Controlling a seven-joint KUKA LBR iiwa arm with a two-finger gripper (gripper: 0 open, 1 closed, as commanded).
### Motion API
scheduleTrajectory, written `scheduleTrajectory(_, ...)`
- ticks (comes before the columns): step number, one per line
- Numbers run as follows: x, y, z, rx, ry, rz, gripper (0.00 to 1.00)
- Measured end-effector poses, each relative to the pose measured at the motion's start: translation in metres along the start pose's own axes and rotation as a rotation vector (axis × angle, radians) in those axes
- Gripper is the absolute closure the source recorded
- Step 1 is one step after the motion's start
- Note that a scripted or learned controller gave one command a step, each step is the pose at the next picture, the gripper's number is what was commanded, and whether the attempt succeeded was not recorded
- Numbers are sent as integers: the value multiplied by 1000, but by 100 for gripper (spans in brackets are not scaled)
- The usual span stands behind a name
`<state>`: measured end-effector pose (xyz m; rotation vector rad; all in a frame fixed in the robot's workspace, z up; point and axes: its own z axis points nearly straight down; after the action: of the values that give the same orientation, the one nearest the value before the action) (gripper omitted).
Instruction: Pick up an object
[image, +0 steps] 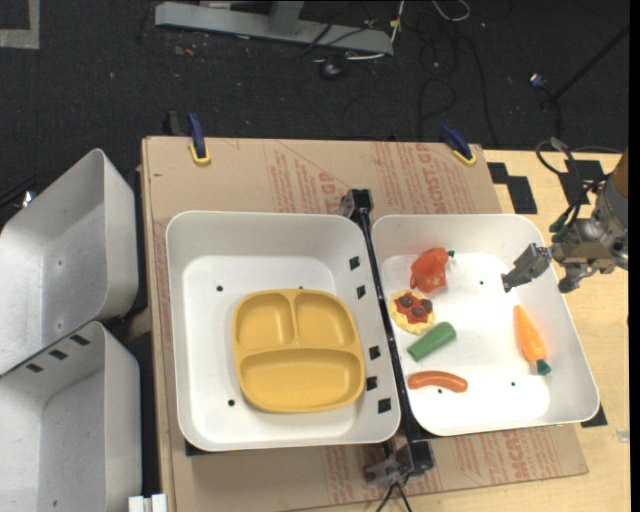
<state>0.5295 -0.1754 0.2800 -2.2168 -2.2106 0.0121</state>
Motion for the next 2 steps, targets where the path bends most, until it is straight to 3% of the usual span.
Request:
scheduleTrajectory(1,1,2,-7,-13,-3,-4,0)
scheduleTrajectory(2,2,13,43,-13,-2,-2,0)
